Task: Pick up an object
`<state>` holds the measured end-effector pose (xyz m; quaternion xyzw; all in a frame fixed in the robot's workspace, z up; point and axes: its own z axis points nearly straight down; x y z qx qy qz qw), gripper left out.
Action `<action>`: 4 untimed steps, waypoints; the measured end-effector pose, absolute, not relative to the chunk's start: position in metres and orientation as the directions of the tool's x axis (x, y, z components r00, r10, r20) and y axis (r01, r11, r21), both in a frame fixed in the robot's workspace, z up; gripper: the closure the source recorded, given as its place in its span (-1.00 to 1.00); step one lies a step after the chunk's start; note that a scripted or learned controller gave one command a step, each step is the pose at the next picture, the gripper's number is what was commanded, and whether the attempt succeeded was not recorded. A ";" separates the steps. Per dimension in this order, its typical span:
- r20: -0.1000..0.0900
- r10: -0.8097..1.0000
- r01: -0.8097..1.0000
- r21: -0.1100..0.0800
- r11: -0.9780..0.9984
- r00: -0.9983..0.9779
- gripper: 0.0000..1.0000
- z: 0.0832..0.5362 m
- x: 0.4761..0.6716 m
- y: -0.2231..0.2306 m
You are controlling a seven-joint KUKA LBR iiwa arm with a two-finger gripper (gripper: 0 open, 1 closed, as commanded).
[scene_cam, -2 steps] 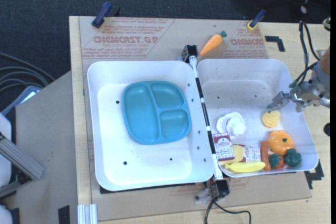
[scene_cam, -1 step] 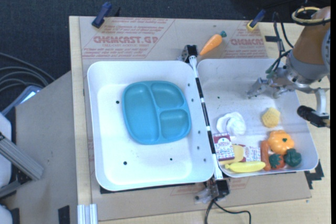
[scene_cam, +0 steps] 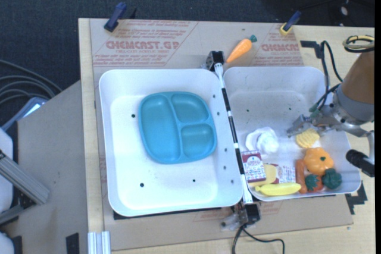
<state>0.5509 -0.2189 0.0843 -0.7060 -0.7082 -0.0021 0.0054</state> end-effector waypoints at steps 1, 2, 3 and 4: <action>0.003 1.000 1.000 0.000 0.001 -0.001 1.00 0.094 0.551 -0.222; 0.000 1.000 1.000 0.003 0.002 -0.002 1.00 0.193 0.546 -0.184; 0.002 1.000 1.000 -0.002 0.002 -0.002 1.00 0.233 0.522 -0.086; 0.001 1.000 1.000 -0.003 0.001 -0.001 1.00 0.256 0.500 -0.042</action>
